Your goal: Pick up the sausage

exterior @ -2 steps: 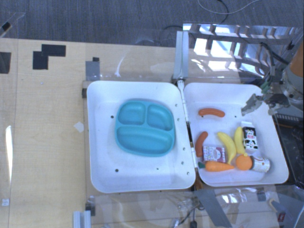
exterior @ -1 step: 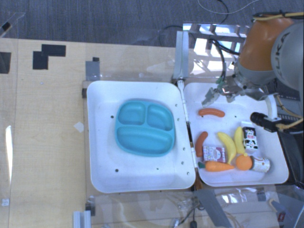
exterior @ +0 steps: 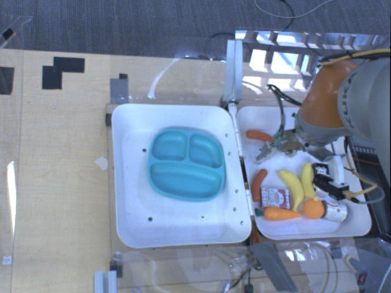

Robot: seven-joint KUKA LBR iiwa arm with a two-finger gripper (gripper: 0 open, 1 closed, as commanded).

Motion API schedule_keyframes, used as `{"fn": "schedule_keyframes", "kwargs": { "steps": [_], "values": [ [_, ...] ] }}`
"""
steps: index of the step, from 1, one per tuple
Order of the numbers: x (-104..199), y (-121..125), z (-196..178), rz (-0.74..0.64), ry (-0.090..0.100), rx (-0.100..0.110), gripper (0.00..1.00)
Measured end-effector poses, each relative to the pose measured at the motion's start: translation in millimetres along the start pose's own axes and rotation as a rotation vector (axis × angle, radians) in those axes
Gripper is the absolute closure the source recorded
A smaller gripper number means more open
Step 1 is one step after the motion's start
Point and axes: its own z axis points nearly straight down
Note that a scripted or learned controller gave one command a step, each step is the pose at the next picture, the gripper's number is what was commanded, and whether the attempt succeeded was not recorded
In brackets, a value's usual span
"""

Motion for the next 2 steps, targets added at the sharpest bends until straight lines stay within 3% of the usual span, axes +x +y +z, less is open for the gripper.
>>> {"fn": "schedule_keyframes", "kwargs": {
  "steps": [1,2],
  "values": [
    [-14,52,-2,0.234,0.001,0.004,0.00],
    [-13,55,-15,0.227,-0.001,-0.002,1.00]
  ]
}}
